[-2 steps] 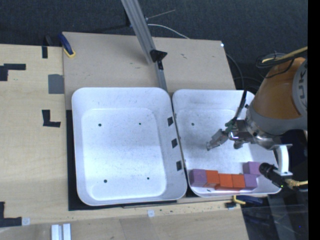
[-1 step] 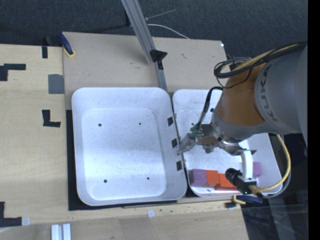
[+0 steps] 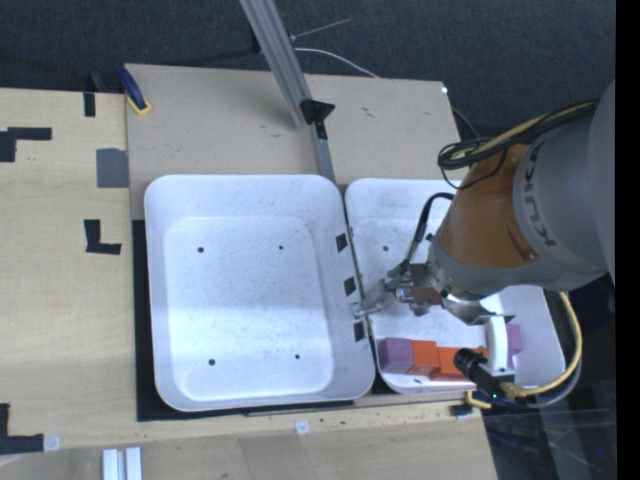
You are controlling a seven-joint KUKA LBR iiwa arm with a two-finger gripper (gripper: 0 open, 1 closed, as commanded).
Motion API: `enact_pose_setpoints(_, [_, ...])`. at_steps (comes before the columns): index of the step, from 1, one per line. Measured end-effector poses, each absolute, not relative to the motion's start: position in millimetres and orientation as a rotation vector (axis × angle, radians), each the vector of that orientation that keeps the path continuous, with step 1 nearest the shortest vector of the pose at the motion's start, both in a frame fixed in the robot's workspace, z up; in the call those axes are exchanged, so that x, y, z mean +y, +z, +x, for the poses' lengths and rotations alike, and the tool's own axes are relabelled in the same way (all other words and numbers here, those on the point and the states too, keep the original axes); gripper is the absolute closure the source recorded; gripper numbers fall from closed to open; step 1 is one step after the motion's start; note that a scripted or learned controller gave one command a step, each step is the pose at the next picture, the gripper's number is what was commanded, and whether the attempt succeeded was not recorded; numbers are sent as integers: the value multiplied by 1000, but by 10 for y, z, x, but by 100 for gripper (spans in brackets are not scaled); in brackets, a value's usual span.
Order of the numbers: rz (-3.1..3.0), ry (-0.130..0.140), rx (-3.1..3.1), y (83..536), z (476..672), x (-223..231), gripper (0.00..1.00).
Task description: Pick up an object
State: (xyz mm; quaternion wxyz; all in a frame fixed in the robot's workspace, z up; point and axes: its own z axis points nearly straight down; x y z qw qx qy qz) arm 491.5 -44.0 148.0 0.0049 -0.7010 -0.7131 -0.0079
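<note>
A: Start with the biggest thing. Where does the counter (image 3: pixel 60 268) lie?

B: It spreads out under everything. On it, the left bin (image 3: pixel 165 208) lies well to the left of the end effector (image 3: pixel 385 296), and the right bin (image 3: pixel 365 203) sits under it. The two bins touch along their inner walls, likely so the arm can reach both from one stance.

A: And the arm (image 3: pixel 520 208)?

B: It comes in from the right, its bulk above the right bin. The end effector hangs low, just beside that bin's left wall, close to the shared rim.

A: Is it wide or narrow?

B: That cannot be told; the tip is small and blurred. Nothing is visibly held in it.

A: Where are the objects?

B: Below and to the right of the end effector, against the right bin's near wall: an orange block (image 3: pixel 425 355), with a purple block (image 3: pixel 398 351) touching it on the left. Another purple piece (image 3: pixel 514 338) lies farther right, partly behind the arm's fittings.

A: Room to move?

B: Tight. The blocks hug the wall and each other, so a grasp there probably risks striking the rim. The open floor above the end effector offers freer approach.
</note>
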Motion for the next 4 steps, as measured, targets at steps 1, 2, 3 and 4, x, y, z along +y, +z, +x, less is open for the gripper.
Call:
enact_pose_setpoints(1, [-2186,-28,-2232,1446,4935,-502,0])
enact_pose_setpoints(2, [-2174,-30,-2226,1388,4987,-534,0])
enact_pose_setpoints(3, [-2174,-29,-2228,1395,4985,-529,0])
enact_pose_setpoints(4, [-2173,-30,-2225,1388,4987,-536,0])
